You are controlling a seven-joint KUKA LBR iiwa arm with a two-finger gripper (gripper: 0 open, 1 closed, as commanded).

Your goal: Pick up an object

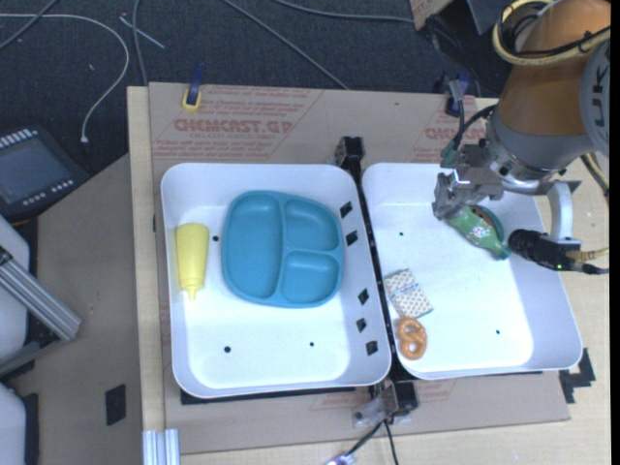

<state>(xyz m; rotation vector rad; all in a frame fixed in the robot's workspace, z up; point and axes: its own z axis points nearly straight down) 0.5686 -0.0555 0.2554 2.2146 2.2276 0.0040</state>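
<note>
One green, white-patterned packet (pixel 481 229) just beneath the gripper (pixel 453 201), right bin (pixel 542 327).

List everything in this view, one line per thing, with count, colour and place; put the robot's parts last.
bins: two, white, side by side on the bench
divided plate: one, blue, middle of the left bin
squeeze bottle: one, yellow, left bin, left of the plate
pretzel: one, orange-brown, right bin, near its front left corner
checked packet: one, white with a reddish pattern, right bin, just behind the pretzel
green object: one, green and white, right bin, under the gripper
black clips: several, black, along the divide between the bins
cables: several, white, on the dark floor behind the bench
arm: one, grey with an orange band, over the right bin
gripper: one, grey, at the green object
</note>
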